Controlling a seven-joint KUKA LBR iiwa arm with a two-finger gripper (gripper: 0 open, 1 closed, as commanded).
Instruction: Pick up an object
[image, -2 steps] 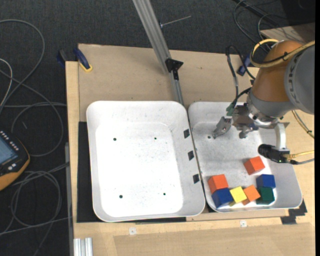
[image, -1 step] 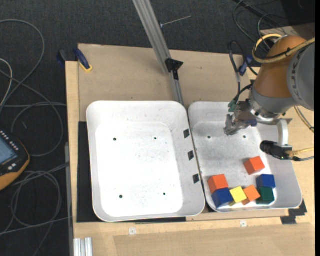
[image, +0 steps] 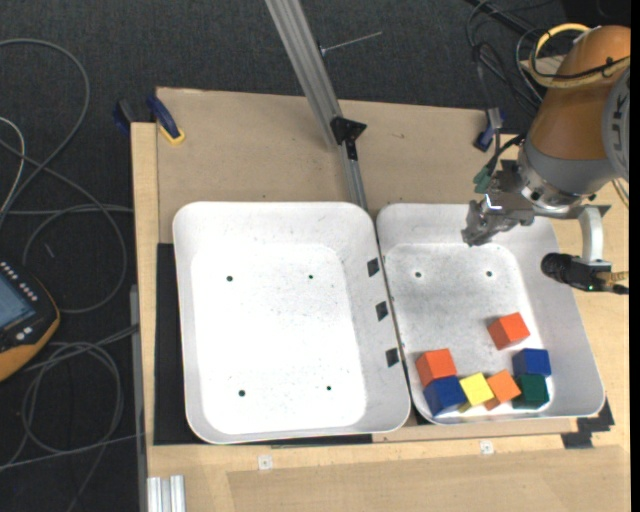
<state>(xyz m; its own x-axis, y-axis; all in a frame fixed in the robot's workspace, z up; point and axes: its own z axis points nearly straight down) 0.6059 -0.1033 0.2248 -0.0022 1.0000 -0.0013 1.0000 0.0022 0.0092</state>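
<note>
Several small blocks lie in the right bin (image: 440, 270), near its front edge. An orange block (image: 509, 329) sits alone, a bit further back. Another orange block (image: 435, 364), a blue block (image: 444, 394), a yellow block (image: 477, 388), a small orange block (image: 503, 386), a second blue block (image: 534, 361) and a green block (image: 534, 391) cluster along the front. My gripper (image: 483, 227) hangs over the back of the right bin, well behind the blocks, with nothing visible between its fingers.
The left bin (image: 200, 300) lies beside the right one, with black clips (image: 381, 310) on the shared edge. A slanted metal pole (image: 320, 90) rises behind the bins. Cables and a handheld device (image: 20, 315) lie at far left.
</note>
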